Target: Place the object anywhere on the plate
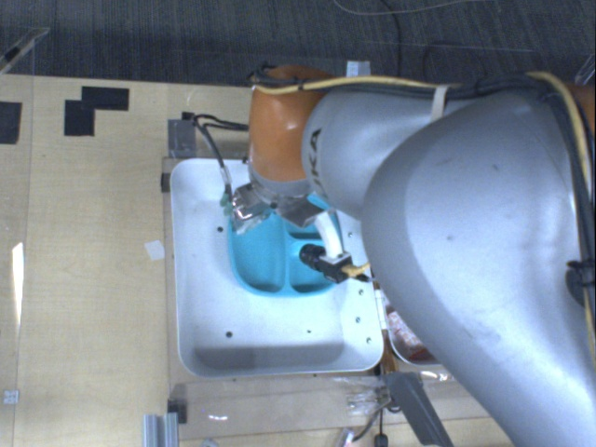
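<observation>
Plate (pixel 265 264): blue, with divided compartments, lying in the left white bin (pixel 209 319) toward its upper middle. Its lower-left lobes are in plain sight; the upper right part is covered by the arm.

Object: I cannot make out what the object is or where it lies. A dark and yellow piece (pixel 328 264) sits at the plate's right edge just under the wrist, but whether it is the object or part of the robot's fittings is unclear.

Claw (pixel 279 214): directly over the plate's upper part, seen from above with the wrist hiding it. Whether it is clenched, released or grasping anything cannot be told.

Key relation: the claw is already above the plate, so the target lies straight below it, not off to a side. My judgement is that the coming move turns on a short vertical drop, if anything is carried.

Arm (pixel 466 222): large grey body reaching in from the right, orange band above the wrist, cables running along it.

Surroundings: the second white bin (pixel 410 343) on the right, mostly under the arm, with something reddish in it; the wooden tabletop (pixel 84 250) around both.

In the way: nothing visible between claw and plate.
</observation>
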Motion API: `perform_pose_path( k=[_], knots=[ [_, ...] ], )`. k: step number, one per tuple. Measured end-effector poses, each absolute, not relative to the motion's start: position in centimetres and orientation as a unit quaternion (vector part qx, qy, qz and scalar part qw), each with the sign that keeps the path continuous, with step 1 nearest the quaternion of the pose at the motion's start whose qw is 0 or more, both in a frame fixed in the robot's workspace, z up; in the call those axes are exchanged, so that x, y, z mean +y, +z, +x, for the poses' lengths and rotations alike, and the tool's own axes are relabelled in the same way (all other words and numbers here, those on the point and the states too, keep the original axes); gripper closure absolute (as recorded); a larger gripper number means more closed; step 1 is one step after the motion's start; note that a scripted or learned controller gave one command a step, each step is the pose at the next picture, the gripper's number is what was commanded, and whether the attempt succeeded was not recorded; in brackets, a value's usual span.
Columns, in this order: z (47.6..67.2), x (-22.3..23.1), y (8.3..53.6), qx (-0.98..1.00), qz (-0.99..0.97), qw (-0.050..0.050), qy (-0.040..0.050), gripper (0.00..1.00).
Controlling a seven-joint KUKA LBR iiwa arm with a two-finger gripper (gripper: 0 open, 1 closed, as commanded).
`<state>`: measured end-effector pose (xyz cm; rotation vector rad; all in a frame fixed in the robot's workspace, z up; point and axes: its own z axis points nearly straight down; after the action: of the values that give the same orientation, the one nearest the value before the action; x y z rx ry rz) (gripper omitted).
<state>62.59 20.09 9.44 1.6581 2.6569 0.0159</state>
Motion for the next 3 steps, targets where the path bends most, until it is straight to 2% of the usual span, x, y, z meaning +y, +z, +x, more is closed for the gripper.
perform_pose_path(
  k=[1, 2, 3],
  knots=[
    [62.8, 19.8, 9.6, 0.848, 0.530, 0.008, 0.0057, 0.00],
    [62.8, 19.8, 10.5, 0.848, 0.530, 0.007, 0.0049, 1.00],
    [66.6, 17.4, 18.3, 0.858, 0.513, 0.001, 0.0011, 1.00]
  ],
)
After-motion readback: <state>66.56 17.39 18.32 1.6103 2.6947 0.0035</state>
